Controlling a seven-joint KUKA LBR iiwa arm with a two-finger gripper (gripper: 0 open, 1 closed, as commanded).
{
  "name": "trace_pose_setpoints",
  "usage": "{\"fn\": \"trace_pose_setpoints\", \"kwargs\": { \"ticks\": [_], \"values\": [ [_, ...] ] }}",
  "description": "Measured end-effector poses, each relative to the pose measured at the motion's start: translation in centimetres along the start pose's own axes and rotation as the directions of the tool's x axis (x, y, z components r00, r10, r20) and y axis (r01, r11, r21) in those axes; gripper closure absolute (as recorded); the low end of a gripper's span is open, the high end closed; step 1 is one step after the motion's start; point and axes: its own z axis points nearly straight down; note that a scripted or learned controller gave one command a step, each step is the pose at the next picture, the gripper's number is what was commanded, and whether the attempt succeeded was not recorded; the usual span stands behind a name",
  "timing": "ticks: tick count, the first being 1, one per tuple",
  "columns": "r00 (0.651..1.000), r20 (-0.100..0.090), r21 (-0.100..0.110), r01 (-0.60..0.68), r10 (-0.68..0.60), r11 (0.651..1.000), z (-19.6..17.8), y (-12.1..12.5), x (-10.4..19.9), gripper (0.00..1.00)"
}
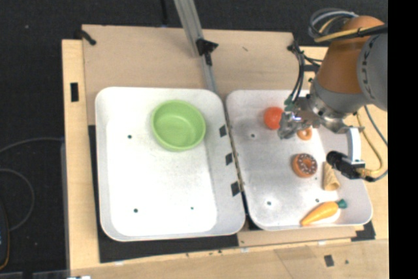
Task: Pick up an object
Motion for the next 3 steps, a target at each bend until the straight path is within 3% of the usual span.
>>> {"fn": "trace_pose_setpoints", "kwargs": {
  "ticks": [1, 2, 3],
  "values": [
    [1.0, -0.001, 0.005, 0.01, -0.01, 1.0, -4.3, 0.1, -0.1, 1.0],
    [1.0, -0.003, 0.004, 0.017, -0.017, 1.0, -4.6, 1.4, 4.8, 1.0],
    [1.0, -0.004, 0.006, 0.017, -0.017, 1.0, -5.2, 0.6, 10.7, 1.0]
  ]
}}
